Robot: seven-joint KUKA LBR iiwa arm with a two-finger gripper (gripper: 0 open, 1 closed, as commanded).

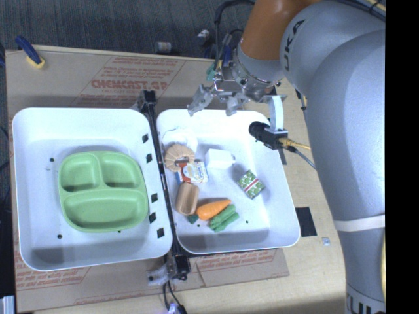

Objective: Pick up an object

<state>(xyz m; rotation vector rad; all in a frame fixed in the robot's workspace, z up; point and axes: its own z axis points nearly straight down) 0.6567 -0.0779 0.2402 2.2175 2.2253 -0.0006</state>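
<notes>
Grey arm is held high; its empty, spread gripper is poised over the right bin's toy carrot, awaiting descent.

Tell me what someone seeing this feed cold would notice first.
Probably the big grey arm with its orange band, filling the right side and reaching over the far edge of the right bin. Next, the green divided tray, alone in the left bin. Then the cluster of small items in the right bin: a carrot, a small green carton and a white block.
</notes>
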